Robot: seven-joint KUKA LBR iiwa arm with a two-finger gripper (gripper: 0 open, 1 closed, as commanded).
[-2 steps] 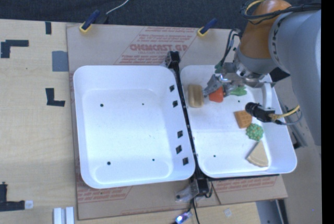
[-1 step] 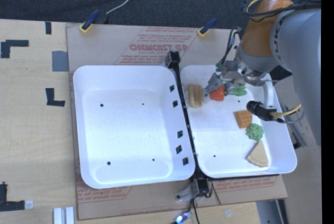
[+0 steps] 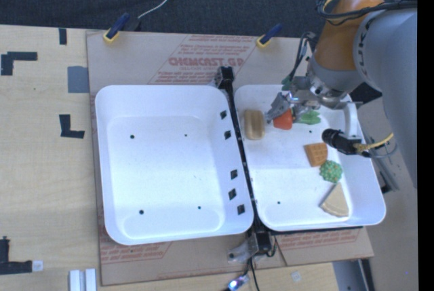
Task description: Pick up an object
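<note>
My gripper (image 3: 281, 110) hangs over the far part of the right bin (image 3: 298, 215), reaching in from the right. A red-orange object (image 3: 284, 121) sits right at its tip, partly covered by it, and whether it is gripped is unclear. A green piece (image 3: 310, 117) lies just right of the red one. A tan bread-like piece (image 3: 253, 125) lies left of the gripper, near the divider.
Further forward in the right bin lie an orange square cracker (image 3: 316, 154), a green broccoli-like piece (image 3: 331, 171) and a beige wedge (image 3: 335, 202). The left bin (image 3: 108, 147) stands beside it. Blue clamps (image 3: 116, 26) hold the board at the back.
</note>
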